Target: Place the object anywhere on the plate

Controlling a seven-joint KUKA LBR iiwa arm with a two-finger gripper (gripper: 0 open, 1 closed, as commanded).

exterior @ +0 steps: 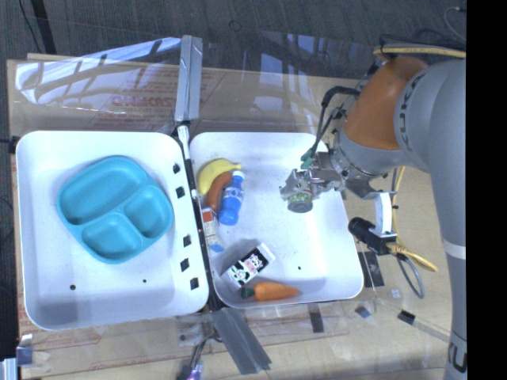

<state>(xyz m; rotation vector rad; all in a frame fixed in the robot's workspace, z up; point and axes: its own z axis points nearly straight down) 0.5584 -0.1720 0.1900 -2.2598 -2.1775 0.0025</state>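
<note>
Plate [116, 207], a blue three-compartment dish, lies in the left bin [47, 291], toward that bin's upper middle, with bare white floor around it on every side, widest along the bottom. The right bin [333, 260] holds the loose things: a banana [212, 170] and an orange-red object [218, 190] near the dividing edge, a blue bottle [230, 199] touching them, a black-and-white box [249, 264] lower down, and a carrot [273, 291] against the bin's bottom wall. The grey arm [432, 109] comes in from the right, its orange band above the wrist, bent down so that the gripper [300, 190] hangs over the right bin's upper right part, close to that bin's right wall. Whether the fingers are spread or closed cannot be told; the metal parts blur together, and nothing can be made out between them. Open white floor lies below the gripper and to its left, between it and the bottle. The tabletop [444, 291] to the right of the bins carries scissors [408, 264] and small black items.
</note>
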